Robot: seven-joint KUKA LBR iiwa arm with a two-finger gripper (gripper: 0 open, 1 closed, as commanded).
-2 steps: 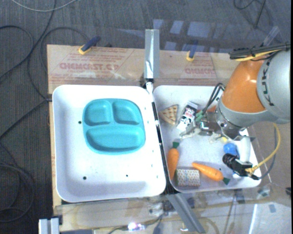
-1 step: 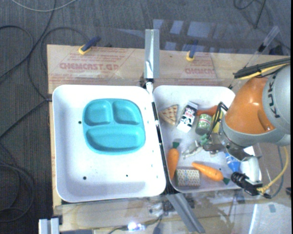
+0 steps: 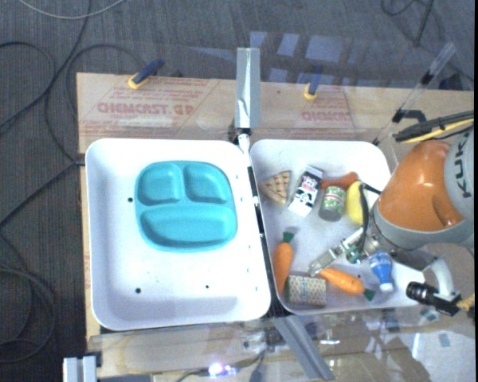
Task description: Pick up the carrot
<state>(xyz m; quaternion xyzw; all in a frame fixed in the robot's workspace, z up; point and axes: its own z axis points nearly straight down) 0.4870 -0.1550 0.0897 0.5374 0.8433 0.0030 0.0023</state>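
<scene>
pincer [image 3: 338, 255] low over right bin [image 3: 319, 151], beside carrot [image 3: 342, 281], arm [image 3: 418, 201] slanting in

The bench [image 3: 103, 106], a brown board with faded red lettering, carried two shallow white bins side by side: the right bin [image 3: 323, 151] lay under the tool [image 3: 340, 253], the left bin [image 3: 103, 237] well to its left.

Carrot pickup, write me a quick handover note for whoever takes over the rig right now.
Gripper: low in the right bin, between two carrots; whether it is open or shut is not visible.
Carrots: one upright by the bin's left wall, another lying near the front edge beside a woven block.
Done: arm is in the bin.
Left: grasp a carrot and lift it; none is seen between the fingers.
</scene>
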